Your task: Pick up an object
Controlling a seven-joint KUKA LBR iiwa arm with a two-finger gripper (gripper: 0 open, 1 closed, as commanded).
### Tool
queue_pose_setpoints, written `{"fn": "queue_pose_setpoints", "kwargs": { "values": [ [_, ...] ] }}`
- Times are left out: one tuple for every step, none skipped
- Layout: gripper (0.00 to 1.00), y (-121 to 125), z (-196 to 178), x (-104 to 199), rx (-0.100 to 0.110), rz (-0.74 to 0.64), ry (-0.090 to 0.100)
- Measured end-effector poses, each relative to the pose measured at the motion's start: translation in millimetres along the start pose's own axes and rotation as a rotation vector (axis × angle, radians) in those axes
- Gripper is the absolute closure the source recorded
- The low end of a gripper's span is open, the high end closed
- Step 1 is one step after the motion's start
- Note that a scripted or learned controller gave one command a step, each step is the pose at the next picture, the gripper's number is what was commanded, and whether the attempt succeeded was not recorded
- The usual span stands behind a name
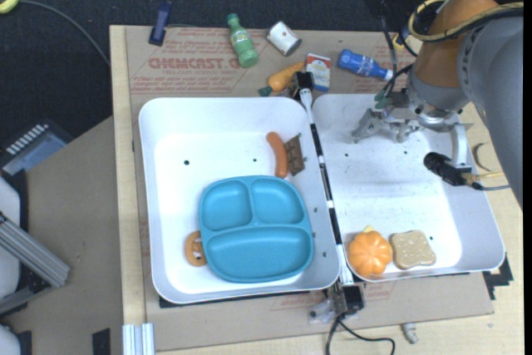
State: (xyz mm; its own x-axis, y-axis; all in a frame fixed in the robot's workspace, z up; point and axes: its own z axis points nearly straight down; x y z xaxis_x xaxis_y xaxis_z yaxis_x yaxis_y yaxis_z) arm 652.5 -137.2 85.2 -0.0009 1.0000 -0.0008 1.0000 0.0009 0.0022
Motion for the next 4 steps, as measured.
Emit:
{"fn": "queue_pose_setpoints", "kwargs": {
  "values": [
    [0.0, 14.5, 0.4, 25.3, -0.001, -0.001, 0.0],
    [0.0, -139.7, 1.0, 16.1, 0.005, 0.002, 0.001],
    [0.0, -11.0, -46.6, -84.3, -0.002, 0.001, -0.002],
    [0.0, -86.6, -26.0, -68.6, 0.004, 0.001, 0.001]
  ]
}}
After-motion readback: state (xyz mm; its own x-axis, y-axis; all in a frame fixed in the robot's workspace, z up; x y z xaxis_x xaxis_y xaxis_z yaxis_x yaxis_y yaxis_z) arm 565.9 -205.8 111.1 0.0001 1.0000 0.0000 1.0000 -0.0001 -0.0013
